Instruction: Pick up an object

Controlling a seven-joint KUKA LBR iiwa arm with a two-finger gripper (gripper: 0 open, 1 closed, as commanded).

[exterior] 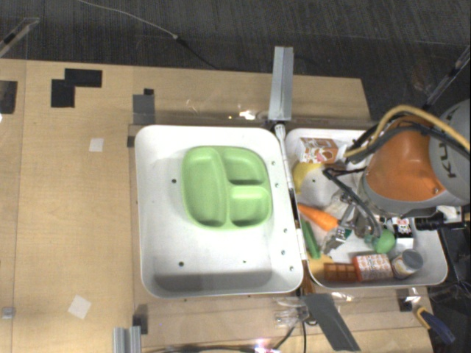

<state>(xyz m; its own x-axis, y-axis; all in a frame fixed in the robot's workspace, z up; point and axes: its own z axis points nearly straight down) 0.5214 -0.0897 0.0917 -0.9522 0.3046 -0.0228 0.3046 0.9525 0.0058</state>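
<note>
The arm (pixel 401 164) reaches in from the right and hangs over the right bin (pixel 434 274), its orange band covering much of that bin's upper half. The end effector (pixel 344 230) points down and to the left into the clutter, low among the items. Whether it is wide, narrow or holding anything cannot be told, since cables and the wrist crowd around it.

An orange carrot (pixel 318 216) lies just to the left of the end effector, slanting down to the right, with a green stick-shaped item (pixel 309 240) beside it near the bin's left wall. A yellow item (pixel 305 173) sits higher up, below a printed carton (pixel 318 151) in the bin's top left corner. Along the bottom edge lie a brown block (pixel 339 272), a red and white packet (pixel 373 266) and a small grey cup (pixel 409 259). A green ball (pixel 384 241) rests just right of the end effector.

The left bin (pixel 158 271) holds a green divided plate (pixel 225 187), set a little above its middle. Both bins sit on the wooden counter (pixel 66 219).
</note>
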